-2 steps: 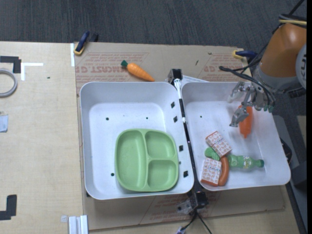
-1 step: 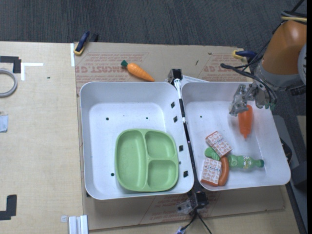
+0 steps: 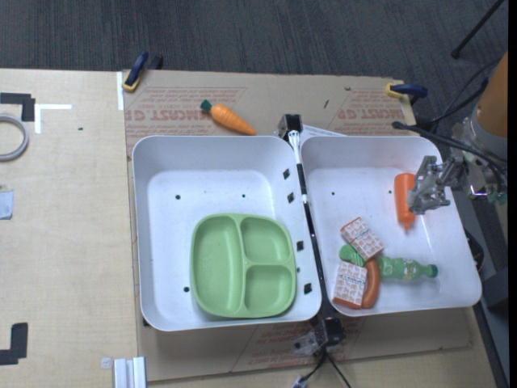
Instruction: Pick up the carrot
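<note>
This is a robotics lab or test cell, not a home or kitchen. The table (image 3: 65,241) is a bare plywood top with black tape marks and a sheet of printed cardboard (image 3: 242,103) held down by blue-and-yellow clamps (image 3: 136,71). Two shallow white bins (image 3: 153,241) sit side by side on it, joined by black clips. Their contents are toy food: a plastic carrot (image 3: 229,117), small snack boxes (image 3: 361,238), a toy bottle (image 3: 408,271) and a green divided plate (image 3: 242,265). Cables (image 3: 477,27) trail over dark grey carpet (image 3: 242,14) behind.
</note>
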You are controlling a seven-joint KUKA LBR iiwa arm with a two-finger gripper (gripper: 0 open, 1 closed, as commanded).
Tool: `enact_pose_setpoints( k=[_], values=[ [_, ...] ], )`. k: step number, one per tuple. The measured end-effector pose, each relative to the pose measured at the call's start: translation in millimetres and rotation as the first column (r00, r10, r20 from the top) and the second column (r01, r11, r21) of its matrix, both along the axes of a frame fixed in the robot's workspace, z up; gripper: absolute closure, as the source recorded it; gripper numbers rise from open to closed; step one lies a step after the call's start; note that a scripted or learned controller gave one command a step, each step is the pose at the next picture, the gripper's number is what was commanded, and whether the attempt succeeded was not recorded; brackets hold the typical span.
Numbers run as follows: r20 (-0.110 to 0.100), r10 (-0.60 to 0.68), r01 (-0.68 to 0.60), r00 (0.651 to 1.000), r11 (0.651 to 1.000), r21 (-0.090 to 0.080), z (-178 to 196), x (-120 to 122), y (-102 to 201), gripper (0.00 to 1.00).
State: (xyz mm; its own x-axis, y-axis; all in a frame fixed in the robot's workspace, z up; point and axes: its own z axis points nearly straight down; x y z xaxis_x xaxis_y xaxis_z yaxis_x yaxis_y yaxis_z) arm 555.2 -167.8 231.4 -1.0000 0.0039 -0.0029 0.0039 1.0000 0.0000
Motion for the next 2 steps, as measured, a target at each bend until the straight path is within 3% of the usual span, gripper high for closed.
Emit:
enact_pose_setpoints(
  k=[1, 2],
  values=[
    [0.000, 0.000, 0.000, 1.000, 1.000, 0.000, 0, 0, 0, 0.00],
    [0.000, -0.073, 0.073, 0.997, 0.997, 0.001, -134, 25, -11, 0.00]
  ],
)
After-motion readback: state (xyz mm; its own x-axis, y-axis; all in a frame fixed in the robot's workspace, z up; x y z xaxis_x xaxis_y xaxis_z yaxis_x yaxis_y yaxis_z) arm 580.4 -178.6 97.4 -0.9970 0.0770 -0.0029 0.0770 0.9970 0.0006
